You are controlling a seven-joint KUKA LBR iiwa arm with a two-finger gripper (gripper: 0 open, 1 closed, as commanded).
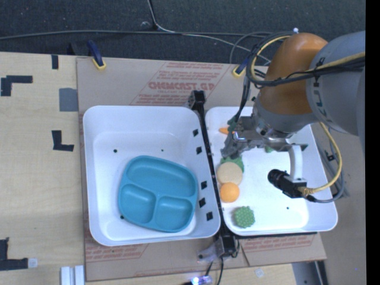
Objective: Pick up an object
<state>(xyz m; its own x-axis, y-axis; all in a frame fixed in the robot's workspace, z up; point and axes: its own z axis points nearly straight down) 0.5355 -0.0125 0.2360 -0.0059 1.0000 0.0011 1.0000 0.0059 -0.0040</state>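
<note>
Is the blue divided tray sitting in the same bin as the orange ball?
No, the blue divided tray lies in the left bin, while the orange ball lies in the right bin.

This is a robot lab, not a home. The gripper hangs over 2 white bins fixed on a cardboard sheet held by clamps. Left of the gripper, black tape marks lie on the wooden bench. Above it, loose cables cross dark carpet.
</note>
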